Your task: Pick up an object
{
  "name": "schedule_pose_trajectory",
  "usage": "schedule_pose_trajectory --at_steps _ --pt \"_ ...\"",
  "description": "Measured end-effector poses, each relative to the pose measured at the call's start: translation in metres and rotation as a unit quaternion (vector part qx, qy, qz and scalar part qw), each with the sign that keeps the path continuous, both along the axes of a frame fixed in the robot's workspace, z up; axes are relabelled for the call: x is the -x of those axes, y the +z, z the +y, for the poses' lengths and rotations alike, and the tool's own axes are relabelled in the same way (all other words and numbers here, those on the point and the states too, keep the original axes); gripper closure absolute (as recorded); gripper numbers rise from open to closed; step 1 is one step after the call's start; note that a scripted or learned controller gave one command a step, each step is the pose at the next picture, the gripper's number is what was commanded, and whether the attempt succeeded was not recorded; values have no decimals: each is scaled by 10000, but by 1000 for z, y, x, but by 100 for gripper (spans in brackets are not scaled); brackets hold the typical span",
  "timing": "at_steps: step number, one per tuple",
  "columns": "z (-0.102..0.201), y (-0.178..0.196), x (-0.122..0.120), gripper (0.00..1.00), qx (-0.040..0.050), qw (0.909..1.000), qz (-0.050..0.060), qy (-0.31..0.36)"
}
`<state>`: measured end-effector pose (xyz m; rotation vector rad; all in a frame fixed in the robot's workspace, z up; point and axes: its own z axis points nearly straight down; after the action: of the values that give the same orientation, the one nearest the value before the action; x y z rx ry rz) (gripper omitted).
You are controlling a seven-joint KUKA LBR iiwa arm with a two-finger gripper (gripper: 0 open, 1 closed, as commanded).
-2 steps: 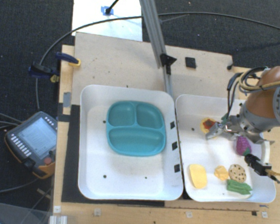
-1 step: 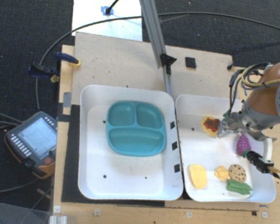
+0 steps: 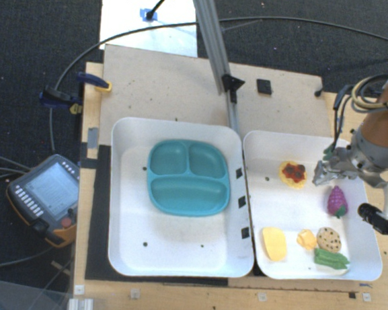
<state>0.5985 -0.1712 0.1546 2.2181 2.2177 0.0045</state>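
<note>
Beside the small round pizza-like toy (image 3: 293, 173), the grey two-finger gripper (image 3: 323, 176) is hovering low, probably lining up a grab, though can't tell its opening.

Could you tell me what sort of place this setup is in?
Probably a robotics lab: a teach pendant on dark carpet, clamps holding a board, and two white bins, one with a teal divided plate, one with toy food.

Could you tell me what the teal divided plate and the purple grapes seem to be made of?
Teal divided plate: probably moulded plastic, smooth with a soft sheen and uniform colour. Purple grapes: likely toy plastic or rubber, bumpy and evenly coloured; too small to be certain.
</note>
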Motion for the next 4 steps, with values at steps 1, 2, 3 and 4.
schedule_pose_trajectory --at_steps 1,2,3,4 --pt "-7 47 3 100 2 10000 -2 0" --pt "-4 110 -5 100 2 10000 -10 29" --pt "47 105 13 100 -12 10000 25 43" --pt "97 98 29 100 -11 10000 26 42"
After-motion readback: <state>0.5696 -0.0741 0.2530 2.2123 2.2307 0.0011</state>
